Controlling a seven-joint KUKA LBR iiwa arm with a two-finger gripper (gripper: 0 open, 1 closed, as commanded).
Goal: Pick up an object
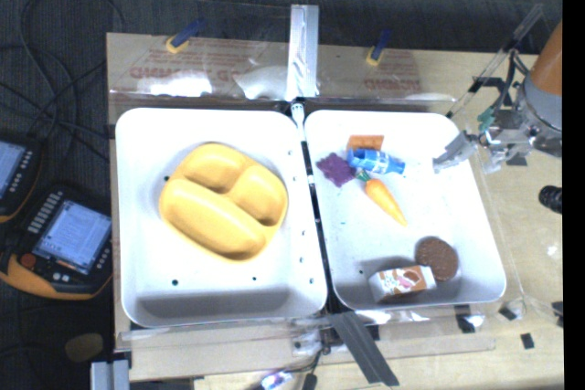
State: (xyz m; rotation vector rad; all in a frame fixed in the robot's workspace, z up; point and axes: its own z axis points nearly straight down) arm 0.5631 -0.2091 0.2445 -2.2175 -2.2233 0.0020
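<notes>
Several small toys are lying in the right white bin (pixel 475 224), and the little orange plastic carrot (pixel 386 200), light, hard and a bit slippery, is waiting mid-bin for a pinch across its thick end while the gripper (pixel 471 151) is hanging nearby.

Yellow bread-shaped toy (pixel 222 200) in left bin (pixel 137 288), carrot (pixel 385 200), blue bottle (pixel 377 163), brown disc (pixel 437 258) in right bin (pixel 475 205)

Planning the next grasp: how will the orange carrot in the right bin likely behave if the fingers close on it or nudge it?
The carrot tapers to a point, so fingers closing near the tip may squeeze it out. Its rounded body will probably roll in an arc if nudged. It looks like a light, glossy plastic toy, likely stiff and somewhat slippery.
</notes>
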